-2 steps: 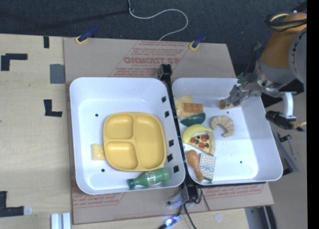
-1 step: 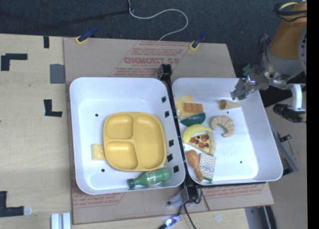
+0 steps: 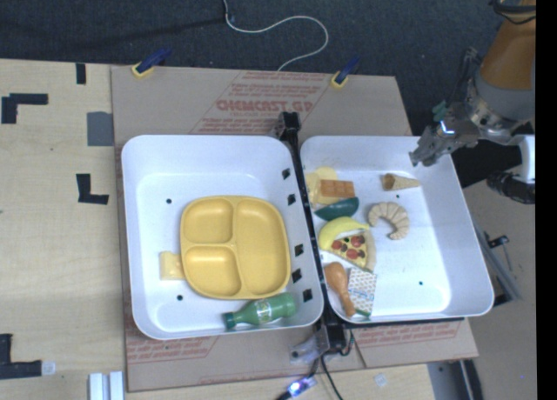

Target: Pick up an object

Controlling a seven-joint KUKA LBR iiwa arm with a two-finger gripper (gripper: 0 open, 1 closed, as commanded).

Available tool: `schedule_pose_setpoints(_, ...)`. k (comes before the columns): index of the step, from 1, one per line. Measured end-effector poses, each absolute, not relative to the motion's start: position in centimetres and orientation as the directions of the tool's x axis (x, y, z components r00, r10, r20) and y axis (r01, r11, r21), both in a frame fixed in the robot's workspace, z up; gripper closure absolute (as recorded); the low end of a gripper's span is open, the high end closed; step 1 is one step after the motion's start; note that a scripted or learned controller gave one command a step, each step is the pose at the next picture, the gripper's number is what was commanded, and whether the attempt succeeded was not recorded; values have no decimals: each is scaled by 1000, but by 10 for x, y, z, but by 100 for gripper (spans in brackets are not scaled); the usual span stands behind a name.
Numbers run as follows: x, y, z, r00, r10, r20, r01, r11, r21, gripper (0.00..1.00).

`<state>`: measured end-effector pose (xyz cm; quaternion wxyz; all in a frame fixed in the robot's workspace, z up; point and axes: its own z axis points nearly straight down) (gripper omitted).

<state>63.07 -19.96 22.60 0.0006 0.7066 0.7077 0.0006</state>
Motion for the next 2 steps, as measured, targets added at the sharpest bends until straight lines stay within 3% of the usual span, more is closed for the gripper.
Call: schedule_pose_setpoints(2, 608, -90, 206, -6, 1000, 1, 1000, 6, -3, 100)
